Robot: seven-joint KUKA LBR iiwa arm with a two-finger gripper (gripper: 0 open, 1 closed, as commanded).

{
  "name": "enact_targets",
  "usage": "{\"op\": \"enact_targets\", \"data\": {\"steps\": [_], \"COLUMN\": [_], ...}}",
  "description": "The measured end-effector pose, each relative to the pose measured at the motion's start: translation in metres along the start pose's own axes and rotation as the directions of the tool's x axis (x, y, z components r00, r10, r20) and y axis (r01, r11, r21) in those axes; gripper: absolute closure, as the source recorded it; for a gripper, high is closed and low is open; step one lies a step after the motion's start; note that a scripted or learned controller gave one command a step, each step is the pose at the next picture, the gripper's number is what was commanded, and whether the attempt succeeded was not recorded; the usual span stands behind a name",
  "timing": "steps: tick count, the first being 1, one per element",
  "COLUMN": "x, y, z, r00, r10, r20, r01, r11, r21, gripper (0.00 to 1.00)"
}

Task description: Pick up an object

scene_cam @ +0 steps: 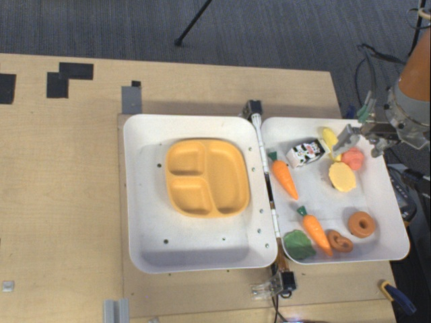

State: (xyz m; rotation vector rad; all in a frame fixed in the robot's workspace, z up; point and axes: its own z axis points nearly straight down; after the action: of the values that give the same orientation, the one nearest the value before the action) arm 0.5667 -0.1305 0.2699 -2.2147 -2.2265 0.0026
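While reaching from the right, jaws (363, 138) apart above the pink toy (353, 159), unclamped.

You are looking at a wooden counter (60, 200) lying under both bins, with black tape patches (67, 78) sitting at its far left. Grey carpet (101, 12) is stretching across the far side, and a thin black rod (202, 11) is slanting over it. A small black clamp (253, 108) is sitting at the bins' far junction.
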Motion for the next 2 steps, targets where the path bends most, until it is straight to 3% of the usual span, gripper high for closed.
{"op": "enact_targets", "data": {"steps": [1, 2], "x": [0.041, 0.113], "y": [-0.018, -0.079], "z": [0.104, 0.089], "r00": [0.995, 0.945], "r10": [0.101, 0.327], "r20": [-0.001, 0.0], "r01": [-0.101, -0.327], "r11": [0.995, 0.945], "r21": [0.004, 0.004], "gripper": [0.0, 0.0]}}
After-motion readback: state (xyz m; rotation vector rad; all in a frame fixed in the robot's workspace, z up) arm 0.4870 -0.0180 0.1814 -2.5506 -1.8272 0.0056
